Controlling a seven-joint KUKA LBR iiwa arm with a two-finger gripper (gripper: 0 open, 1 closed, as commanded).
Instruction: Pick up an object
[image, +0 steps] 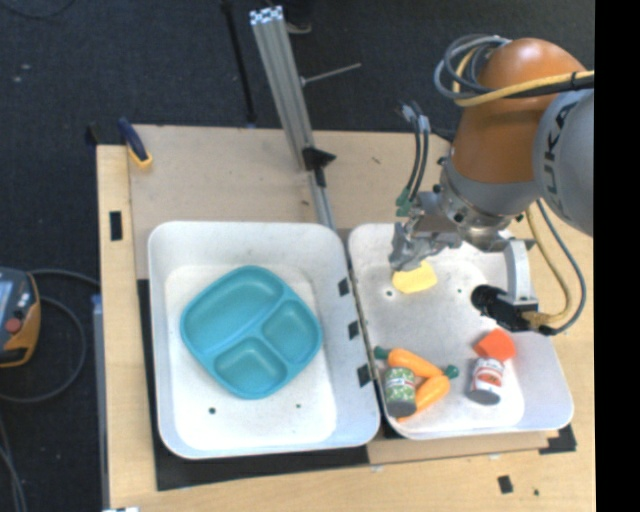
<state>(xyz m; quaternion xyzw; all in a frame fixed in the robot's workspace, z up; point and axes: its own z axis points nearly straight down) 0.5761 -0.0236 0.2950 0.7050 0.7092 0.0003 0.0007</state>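
Camera view from above: the gripper (407, 260) is seen over the far left part of the right bin (545, 405), at the end of the grey arm (515, 110) that reaches in from the right. Whether the claw is open or closed cannot be told, since its tip is blurred and seen from above. A yellow piece (416, 280) is found right at that tip, on its near side. It seems to touch the gripper, but no hold on it can be confirmed, and it cannot be told whether it rests on the bin floor or is raised off it.

Farther toward the near edge of the same bin, two orange carrots (412, 361) are laid close together. A small green can (400, 385) is set against them on the left. To their right, apart from them, a white bottle with a red label (487, 378) is seen, with an orange cap (496, 345) at its far end.

The left bin (190, 430) is placed just beside the right one, their rims nearly meeting. A teal divided plate (250, 330) is laid flat in its middle, with three compartments facing up.

Beyond the bins, an aluminium post (288, 90) is seen rising at a slant from the bench (200, 170), and a blue and yellow clamp (135, 145) is fixed at the bench's far left corner.
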